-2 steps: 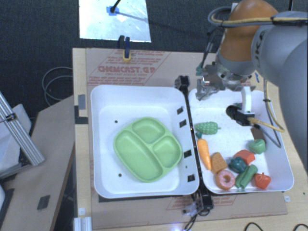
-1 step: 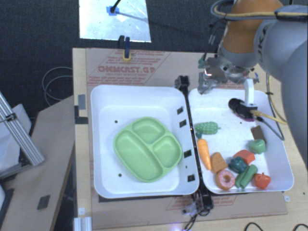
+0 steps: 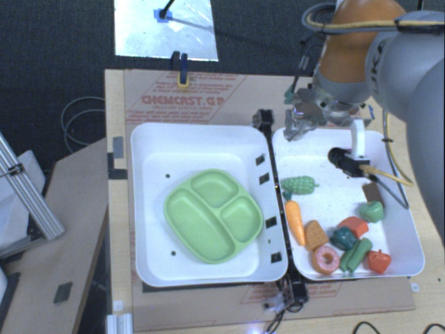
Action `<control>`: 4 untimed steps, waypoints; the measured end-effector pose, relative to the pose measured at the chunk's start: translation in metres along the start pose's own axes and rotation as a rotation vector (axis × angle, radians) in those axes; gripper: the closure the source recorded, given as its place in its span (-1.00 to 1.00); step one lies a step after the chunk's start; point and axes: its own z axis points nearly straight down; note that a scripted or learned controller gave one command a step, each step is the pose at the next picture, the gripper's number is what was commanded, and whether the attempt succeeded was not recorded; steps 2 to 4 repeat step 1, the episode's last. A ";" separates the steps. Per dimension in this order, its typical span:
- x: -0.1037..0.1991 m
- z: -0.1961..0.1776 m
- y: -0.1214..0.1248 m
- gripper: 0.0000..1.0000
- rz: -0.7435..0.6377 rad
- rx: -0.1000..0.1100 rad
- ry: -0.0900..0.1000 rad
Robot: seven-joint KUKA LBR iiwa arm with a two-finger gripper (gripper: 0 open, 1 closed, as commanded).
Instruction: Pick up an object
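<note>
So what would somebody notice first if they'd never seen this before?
Probably the big grey robot arm with its orange band, leaning in at the upper right above the right white bin. Next, the light green plastic plate with three compartments lying alone in the left white bin. Then the colourful toy food at the right bin's near end, like the orange plastic carrot.

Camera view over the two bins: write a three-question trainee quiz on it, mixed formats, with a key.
1. True or false: the green three-compartment plastic plate lies in the right white bin.
2. Which toy lies nearest the divider between the bins? A orange plastic carrot B red plastic pepper C pink ring doughnut
3. Fill in: the two-finger gripper hangs over the right bin's ___ left corner.

Key: 1 false, it lies in the left white bin; 2 A; 3 far.
</note>
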 end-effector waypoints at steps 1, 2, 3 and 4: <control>-0.009 -0.001 0.011 1.00 0.005 -0.002 0.000; -0.009 -0.001 0.011 1.00 0.005 -0.002 0.000; -0.009 -0.001 0.011 1.00 0.005 -0.002 0.000; -0.009 -0.001 0.011 1.00 0.005 -0.002 0.000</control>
